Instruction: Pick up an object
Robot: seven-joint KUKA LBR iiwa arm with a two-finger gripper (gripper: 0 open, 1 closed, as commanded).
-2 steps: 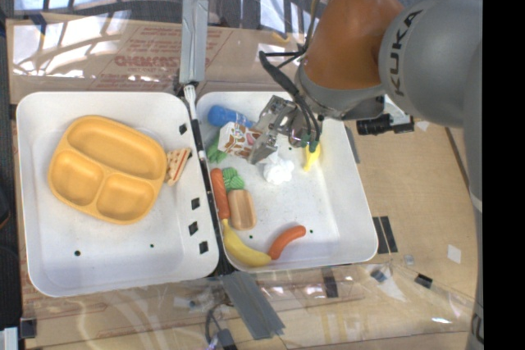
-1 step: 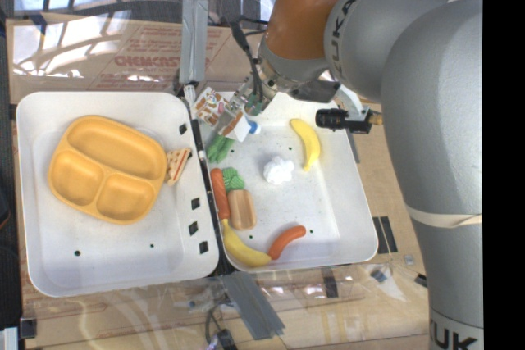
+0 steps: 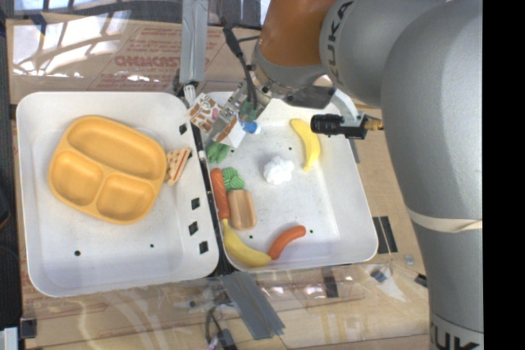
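Gripper: the grey two-finger gripper (image 3: 239, 112) hangs low over the back left corner of the right-hand white bin (image 3: 349, 213); whether it pinches anything, I cannot tell.
Nearest thing: a small printed card packet (image 3: 207, 115), touching or just beside it on the side towards the divider.
Long axis: probably slanted across the corner.
Hidden: the wrist covers the bin's back rim.
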